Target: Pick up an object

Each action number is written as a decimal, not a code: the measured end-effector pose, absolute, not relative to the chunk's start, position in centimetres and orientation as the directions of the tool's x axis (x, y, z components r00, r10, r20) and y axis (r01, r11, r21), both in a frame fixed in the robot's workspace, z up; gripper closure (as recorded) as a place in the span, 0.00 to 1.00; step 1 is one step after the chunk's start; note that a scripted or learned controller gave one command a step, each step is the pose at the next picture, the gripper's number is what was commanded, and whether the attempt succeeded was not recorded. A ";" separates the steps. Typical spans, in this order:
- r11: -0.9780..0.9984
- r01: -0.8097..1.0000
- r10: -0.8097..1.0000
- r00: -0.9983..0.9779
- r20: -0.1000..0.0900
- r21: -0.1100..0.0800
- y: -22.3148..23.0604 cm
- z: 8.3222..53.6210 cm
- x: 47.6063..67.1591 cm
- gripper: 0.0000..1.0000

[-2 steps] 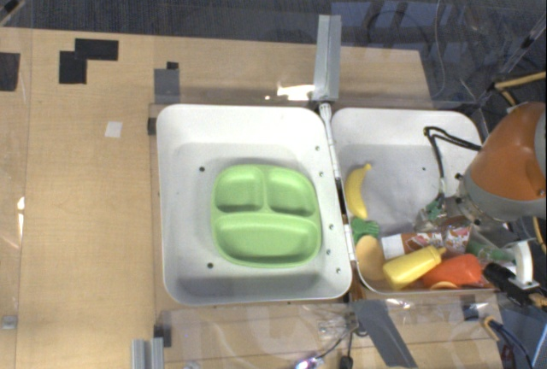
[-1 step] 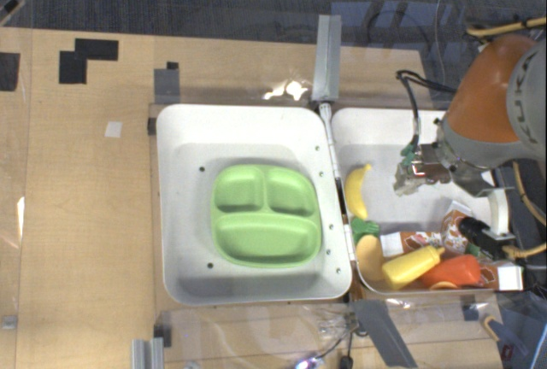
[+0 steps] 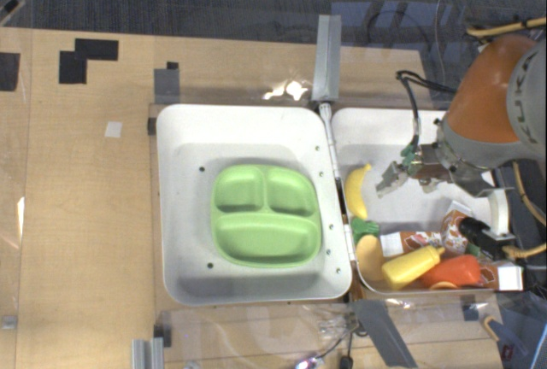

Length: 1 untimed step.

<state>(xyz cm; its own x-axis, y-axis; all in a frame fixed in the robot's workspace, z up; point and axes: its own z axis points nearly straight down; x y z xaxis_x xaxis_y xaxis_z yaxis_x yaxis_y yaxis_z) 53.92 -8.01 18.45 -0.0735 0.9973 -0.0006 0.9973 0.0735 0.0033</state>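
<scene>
Grey-and-orange arm: your gripper (image 3: 395, 177) hovers over the right bin (image 3: 376, 126); whether it is open or closed, you cannot tell, and nothing visible sits between its tips. Banana (image 3: 355, 191): just left of the gripper. Yellow bottle (image 3: 411, 265), orange item (image 3: 455, 272): below it. Green divided tray (image 3: 265, 214): far left, in the left bin (image 3: 179, 188).

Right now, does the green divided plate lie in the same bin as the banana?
No: the green divided plate lies in the left bin, the banana in the right bin.
</scene>
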 end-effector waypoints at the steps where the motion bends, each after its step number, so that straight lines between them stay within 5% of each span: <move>1: 0.125 0.992 0.992 -0.125 0.000 0.001 -11.2 15.4 49.7 0.00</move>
